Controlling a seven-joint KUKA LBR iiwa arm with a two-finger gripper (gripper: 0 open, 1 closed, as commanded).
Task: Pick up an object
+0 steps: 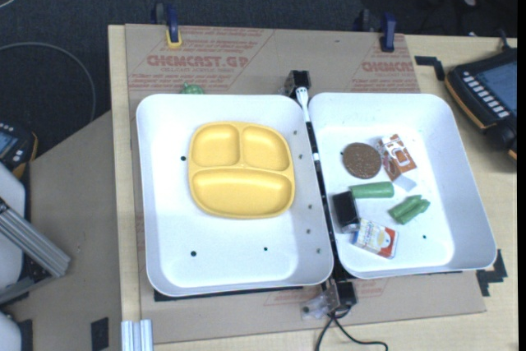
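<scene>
Camera view: two shallow white bins sit side by side on a brown board on the tabletop (82,168). The left bin (164,234) holds a yellow divided plate (242,169), lying flat in its upper middle part, with three compartments facing up. The right bin (460,201) holds the loose objects, and the brown disc (362,160) serves as landmark. A red and white packet (398,156) lies just right of the disc, touching or nearly touching it. A green cylinder (371,191) lies on its side just below the disc. A black block (344,209) sits below and left of the disc, close against the bin's left wall. A second green piece (408,208) lies tilted below and right of the disc, near the cylinder's right end. Another red and white packet (376,237) lies furthest below the disc, beside the black block. Two blue clamps (171,17) hold the board's far edge. The gripper's state cannot be told from this view.
</scene>
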